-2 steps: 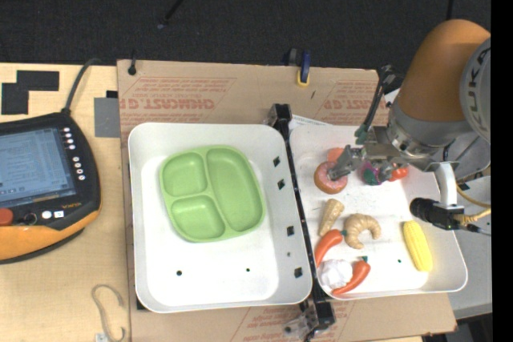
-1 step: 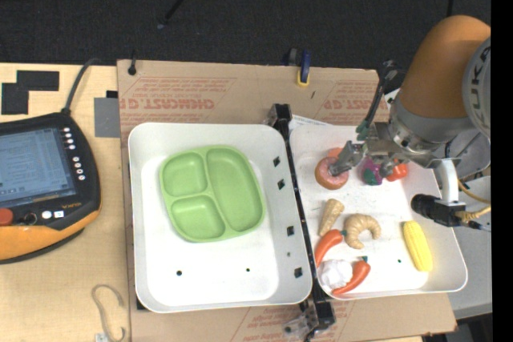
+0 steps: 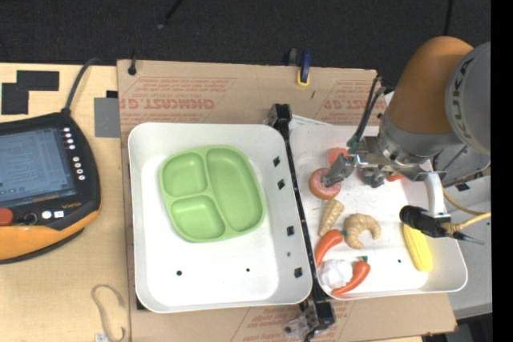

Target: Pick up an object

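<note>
The grey arm's hand (image 3: 343, 168) hangs low in the right white bin (image 3: 449, 278), touching the round pink-red toy (image 3: 324, 184) at that bin's ten o'clock. I cannot tell its opening. Crowded neighbours, a cream cone (image 3: 331, 216) and a tan croissant-like piece (image 3: 362, 228), could cause a slip.

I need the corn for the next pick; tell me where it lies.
The yellow corn cob lies in the right bin, near its right wall, right of the beige croissant-shaped toy and below the gripper.
</note>
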You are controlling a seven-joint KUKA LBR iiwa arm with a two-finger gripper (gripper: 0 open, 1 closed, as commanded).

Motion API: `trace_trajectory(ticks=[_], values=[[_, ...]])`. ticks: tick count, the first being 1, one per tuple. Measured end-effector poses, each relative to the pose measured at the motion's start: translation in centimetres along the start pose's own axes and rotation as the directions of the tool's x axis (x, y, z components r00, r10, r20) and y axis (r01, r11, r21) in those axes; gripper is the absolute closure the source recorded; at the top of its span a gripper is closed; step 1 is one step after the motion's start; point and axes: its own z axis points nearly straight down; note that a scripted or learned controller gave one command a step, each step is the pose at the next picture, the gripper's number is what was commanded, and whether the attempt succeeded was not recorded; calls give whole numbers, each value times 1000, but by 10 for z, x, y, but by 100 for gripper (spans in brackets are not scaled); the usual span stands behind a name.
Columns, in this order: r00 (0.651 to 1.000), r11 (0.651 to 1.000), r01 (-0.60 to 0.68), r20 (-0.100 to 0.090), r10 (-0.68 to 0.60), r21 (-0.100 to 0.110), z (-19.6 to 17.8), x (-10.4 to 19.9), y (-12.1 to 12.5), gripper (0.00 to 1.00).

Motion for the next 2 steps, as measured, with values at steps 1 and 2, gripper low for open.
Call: trace_trajectory(ticks=[1, 2], values=[[1000, 1000, -5, 11, 5, -8, 60, 2, -1, 0], [1000, 1000, -9, 17, 9, -15, 84, -7, 1, 0]])
